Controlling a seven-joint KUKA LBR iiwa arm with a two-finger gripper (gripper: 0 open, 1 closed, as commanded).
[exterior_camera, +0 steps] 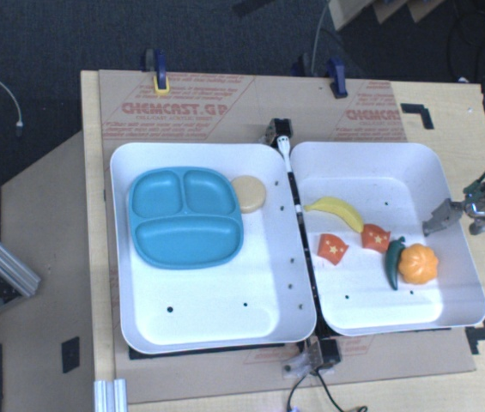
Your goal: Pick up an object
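Orange plastic makes the toy pumpkin (419, 263) easy for me to spot near the right bin's (371, 316) right wall, with a dark green pepper (393, 263) touching its left side. Just left sit two red pieces (376, 237) (332, 248), and a yellow banana (336, 210) lies above them. My claw (448, 215) hovers at that bin's right rim, above the pumpkin and apart from it; I cannot tell how far it is open. Across the divider, the left bin (208, 316) holds a blue divided plate (187, 216) with a cream round cookie (248, 193) touching its upper right edge. Both bins rest on the tabletop (105, 230).
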